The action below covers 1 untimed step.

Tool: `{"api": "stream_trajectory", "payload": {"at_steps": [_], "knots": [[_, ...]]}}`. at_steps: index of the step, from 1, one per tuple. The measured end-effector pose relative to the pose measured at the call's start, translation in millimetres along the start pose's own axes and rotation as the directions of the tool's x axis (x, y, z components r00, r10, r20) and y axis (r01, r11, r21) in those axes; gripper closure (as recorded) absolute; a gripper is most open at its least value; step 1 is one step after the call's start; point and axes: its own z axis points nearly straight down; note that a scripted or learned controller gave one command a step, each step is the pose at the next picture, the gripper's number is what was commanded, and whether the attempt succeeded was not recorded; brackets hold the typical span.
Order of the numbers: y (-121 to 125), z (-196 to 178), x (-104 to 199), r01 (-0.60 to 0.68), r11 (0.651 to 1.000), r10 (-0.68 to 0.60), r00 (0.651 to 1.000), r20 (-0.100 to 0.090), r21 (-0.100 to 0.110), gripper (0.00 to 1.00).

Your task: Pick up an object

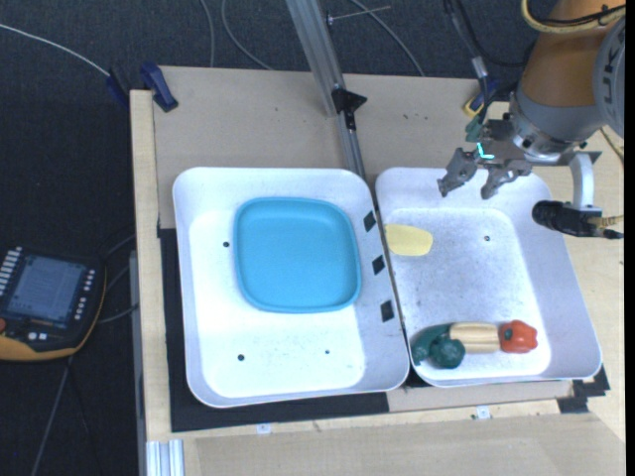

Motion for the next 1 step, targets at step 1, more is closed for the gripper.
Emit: {"api": "stream_trajectory", "payload": {"at_steps": [1], "knots": [[0.0,0.1,0.0,0.000,1.000,0.000,1.000,0.000,0.000,0.00]]}}
